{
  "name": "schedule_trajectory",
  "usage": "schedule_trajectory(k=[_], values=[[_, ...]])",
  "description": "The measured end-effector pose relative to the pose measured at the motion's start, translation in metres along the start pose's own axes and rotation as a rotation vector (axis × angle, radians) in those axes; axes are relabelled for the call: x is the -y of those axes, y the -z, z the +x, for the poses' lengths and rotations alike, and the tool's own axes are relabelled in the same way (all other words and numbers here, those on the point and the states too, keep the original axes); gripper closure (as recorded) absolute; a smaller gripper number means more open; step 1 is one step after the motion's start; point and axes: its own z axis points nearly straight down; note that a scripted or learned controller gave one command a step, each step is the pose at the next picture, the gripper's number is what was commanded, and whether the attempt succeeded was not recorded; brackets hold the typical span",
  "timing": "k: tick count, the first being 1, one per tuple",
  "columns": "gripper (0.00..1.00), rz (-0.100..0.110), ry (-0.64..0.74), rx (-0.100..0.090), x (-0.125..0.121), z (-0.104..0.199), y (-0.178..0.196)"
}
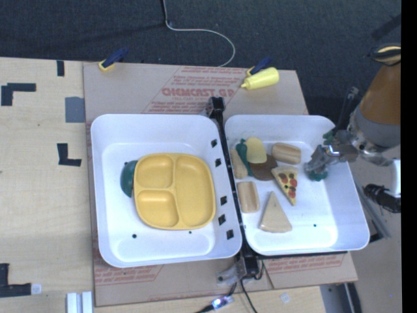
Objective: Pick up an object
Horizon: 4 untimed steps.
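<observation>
Cardboard-topped bench, two white bins

Teal item mostly hidden under yellow divided plate.

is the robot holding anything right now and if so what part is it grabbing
It cannot be told. The gripper sits low at the right side of the right bin, apart from the pizza slice and other toy food, and nothing shows between its fingers.

I'm seeing red print on the cardboard sheet under the bins, upside down and too blurred for reading.
</observation>
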Motion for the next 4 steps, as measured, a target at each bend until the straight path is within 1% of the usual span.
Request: schedule_trajectory(k=[1,2,3,4], values=[[1.0,0.003,0.0,-0.001,0.0,0.0,0.016],[1.0,0.003,0.006,-0.003,-0.022,0.051,0.026],[1.0,0.004,0.004,-0.002,-0.036,0.095,0.028],[1.0,0.004,0.006,-0.002,-0.059,0.155,0.02]])
